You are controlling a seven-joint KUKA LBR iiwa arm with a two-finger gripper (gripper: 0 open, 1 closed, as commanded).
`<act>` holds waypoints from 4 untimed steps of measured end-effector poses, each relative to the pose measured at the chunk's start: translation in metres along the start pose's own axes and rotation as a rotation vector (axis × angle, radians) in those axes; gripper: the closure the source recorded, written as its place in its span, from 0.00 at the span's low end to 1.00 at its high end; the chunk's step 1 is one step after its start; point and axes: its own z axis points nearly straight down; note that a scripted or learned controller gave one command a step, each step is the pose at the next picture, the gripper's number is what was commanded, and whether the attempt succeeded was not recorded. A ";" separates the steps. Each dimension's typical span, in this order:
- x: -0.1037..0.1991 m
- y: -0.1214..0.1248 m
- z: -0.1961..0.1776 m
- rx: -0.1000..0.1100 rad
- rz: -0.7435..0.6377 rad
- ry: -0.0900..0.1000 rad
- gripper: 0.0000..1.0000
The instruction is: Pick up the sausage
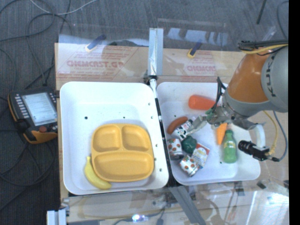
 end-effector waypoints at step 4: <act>0.032 0.127 -0.076 -0.003 -0.423 -0.004 1.00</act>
